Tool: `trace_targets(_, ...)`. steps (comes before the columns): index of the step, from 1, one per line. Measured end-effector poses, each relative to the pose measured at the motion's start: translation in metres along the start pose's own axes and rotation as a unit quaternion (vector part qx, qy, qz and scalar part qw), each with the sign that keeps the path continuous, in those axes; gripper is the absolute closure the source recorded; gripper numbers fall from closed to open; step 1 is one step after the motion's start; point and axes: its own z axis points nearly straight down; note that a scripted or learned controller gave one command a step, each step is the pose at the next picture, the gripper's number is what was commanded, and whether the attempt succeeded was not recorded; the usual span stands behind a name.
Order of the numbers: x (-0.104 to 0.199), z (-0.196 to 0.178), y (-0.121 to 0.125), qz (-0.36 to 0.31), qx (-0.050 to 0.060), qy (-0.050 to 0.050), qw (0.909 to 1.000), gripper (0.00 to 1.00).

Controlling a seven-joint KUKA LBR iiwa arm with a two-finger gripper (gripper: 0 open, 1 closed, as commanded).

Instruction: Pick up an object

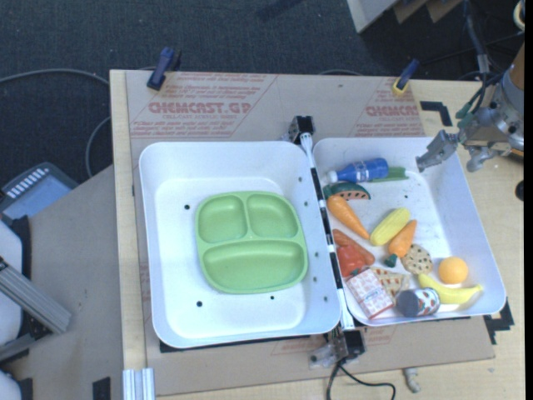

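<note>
A: What is around the gripper (pixel 456 150)?

B: Two white bins lie side by side. The left bin (pixel 166 223) holds one green divided plate (pixel 250 242), well apart from the fingers. The right bin (pixel 475 215) lies just below the fingers and holds the small things.

A: Are the fingers holding something?

B: No. They stand wide apart over the far right corner of that bin, with nothing between them. One finger (pixel 435 152) reaches over the rim.

A: What is nearest to them?

B: One blue bottle (pixel 360 172), a little to the left. Farther toward the front lie two carrots (pixel 346 217), one corn cob (pixel 390 226), one banana (pixel 451 292), one orange (pixel 453 270), one cookie (pixel 416 260) and one can (pixel 416 302). Nothing blocks the way.

A: Anything unclear?

B: The arm is cut off at the right edge. The red things near the bin's left wall overlap, so I cannot count them.
</note>
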Motion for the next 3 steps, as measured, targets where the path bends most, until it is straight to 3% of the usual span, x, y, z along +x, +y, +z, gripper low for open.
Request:
trace_targets(1, 0.012, 0.091, -0.026, 0.0, 0.001, 0.0, 1.0, 0.0)
trace_targets(2, 0.015, 0.183, -0.026, 0.0, 0.001, 0.001, 1.0, 0.0)
trace_targets(3, 0.015, 0.173, -0.025, 0.001, -0.001, 0.0, 1.0, 1.0)
